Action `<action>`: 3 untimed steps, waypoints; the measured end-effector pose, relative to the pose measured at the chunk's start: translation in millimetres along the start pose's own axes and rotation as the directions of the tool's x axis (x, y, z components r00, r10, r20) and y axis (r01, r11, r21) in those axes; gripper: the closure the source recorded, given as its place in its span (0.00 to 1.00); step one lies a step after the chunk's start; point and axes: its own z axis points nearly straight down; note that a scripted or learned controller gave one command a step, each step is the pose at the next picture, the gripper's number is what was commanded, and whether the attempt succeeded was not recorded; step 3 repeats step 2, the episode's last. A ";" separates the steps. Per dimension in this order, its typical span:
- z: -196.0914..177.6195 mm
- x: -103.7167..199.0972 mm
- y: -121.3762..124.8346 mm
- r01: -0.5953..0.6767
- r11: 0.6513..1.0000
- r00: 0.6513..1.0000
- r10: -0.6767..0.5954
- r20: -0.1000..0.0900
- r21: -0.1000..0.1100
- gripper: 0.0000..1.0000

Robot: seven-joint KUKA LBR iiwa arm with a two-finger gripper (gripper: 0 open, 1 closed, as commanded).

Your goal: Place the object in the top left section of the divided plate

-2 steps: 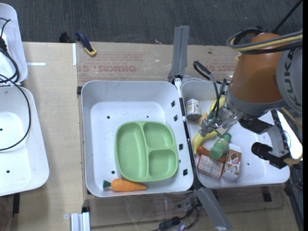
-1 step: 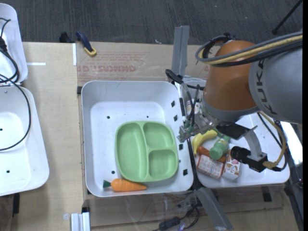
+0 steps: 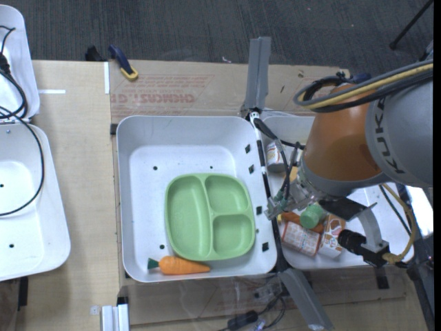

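Your gripper [image 3: 288, 202] is low in the right bin [image 3: 393, 250], w/ fingers hidden, so can't tell its state. Green plate [image 3: 209, 216] sits in the left bin [image 3: 138, 185], carrot [image 3: 180, 266] just beside it.

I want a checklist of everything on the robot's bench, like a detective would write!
Surface: two white bins side by side on a cardboard-covered bench; left bin, right bin.
Job's things: green divided plate lies flat in the left bin, all sections bare. A green object sits under the arm in the right bin; cannot tell if it is held.
Clutter: toy carrot beside the plate's near edge; printed packets in the right bin.
Grippers: gripper low over the right bin.
Cables: yellow and black cables along the arm.
Surroundings: dark carpet; a blue-and-yellow clamp.
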 end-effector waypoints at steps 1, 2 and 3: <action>-55.6 4.3 3.0 -0.119 0.993 0.993 0.119 0.002 -0.003 1.00; -34.0 35.2 31.5 -0.081 0.997 0.997 0.081 0.001 0.000 1.00; -34.0 35.2 31.5 -0.081 0.997 0.997 0.081 0.001 0.000 1.00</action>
